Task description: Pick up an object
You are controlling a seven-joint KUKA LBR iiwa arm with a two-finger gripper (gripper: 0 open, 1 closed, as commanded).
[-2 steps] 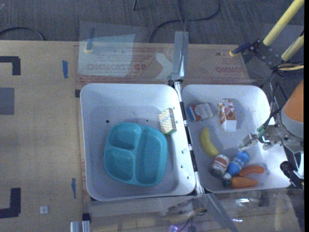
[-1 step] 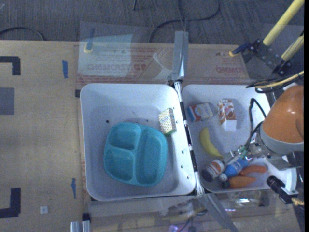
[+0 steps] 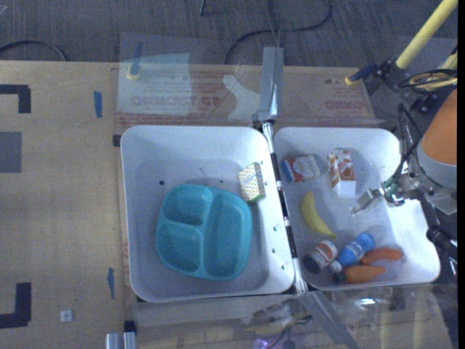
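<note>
Reaching from the right, the gripper [image 3: 365, 202] is seen over the right bin [image 3: 392, 145], its fingers slightly spread and nothing pinched between them. The banana [image 3: 317, 217] lies nearest, just left of it on the bin floor, its long axis slanting from upper left to lower right. A grip would best be closed across that axis, at the middle.

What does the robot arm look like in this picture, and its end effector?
The arm shows an orange band above a grey wrist, with dark cables around it. The end effector is small, pale metallic grey, with thin fingers and a greenish spot near its base.
</note>
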